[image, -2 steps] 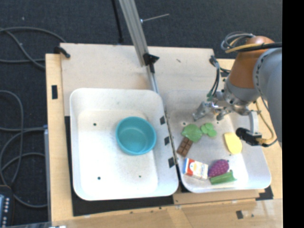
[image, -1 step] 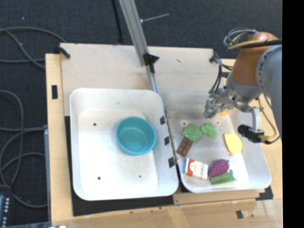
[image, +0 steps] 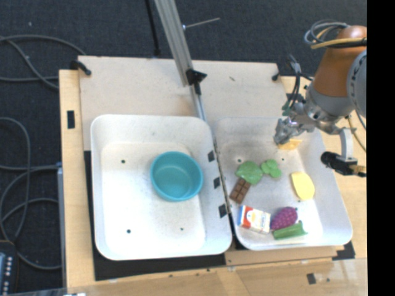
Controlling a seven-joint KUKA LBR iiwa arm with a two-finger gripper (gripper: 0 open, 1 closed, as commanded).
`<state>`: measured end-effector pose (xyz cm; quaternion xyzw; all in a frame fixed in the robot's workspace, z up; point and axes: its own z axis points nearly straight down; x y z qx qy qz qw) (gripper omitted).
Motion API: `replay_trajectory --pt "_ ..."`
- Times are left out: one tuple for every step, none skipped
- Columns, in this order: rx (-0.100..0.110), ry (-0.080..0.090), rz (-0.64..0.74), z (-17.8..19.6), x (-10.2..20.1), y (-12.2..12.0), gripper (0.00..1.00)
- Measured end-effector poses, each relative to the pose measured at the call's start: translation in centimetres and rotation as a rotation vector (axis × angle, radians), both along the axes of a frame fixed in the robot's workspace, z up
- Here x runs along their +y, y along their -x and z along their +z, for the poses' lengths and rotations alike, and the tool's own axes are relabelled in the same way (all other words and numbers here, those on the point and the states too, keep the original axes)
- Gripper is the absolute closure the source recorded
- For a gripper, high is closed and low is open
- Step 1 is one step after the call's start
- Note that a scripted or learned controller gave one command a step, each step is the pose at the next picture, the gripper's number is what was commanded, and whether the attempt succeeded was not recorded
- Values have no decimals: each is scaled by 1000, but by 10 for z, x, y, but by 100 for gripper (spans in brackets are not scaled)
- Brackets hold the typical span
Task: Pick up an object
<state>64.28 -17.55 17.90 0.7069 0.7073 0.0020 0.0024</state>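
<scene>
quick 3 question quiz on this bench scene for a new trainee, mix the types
1. True or false: the teal bowl sits in the left bin.
2. Which lies nearest the tool? A) grapes B) small yellow piece C) carton
3. Fill in: the brown bar lies just below the green ____.

Key: 1 true; 2 B; 3 leaf
</scene>
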Motion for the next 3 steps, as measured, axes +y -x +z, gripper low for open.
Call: replay_trajectory --pt "-2 1 5 58 -8 -8 100" --pt "1 -1 4 85 -8 -9 100" --pt "5 -2 7 93 44 -5 100"
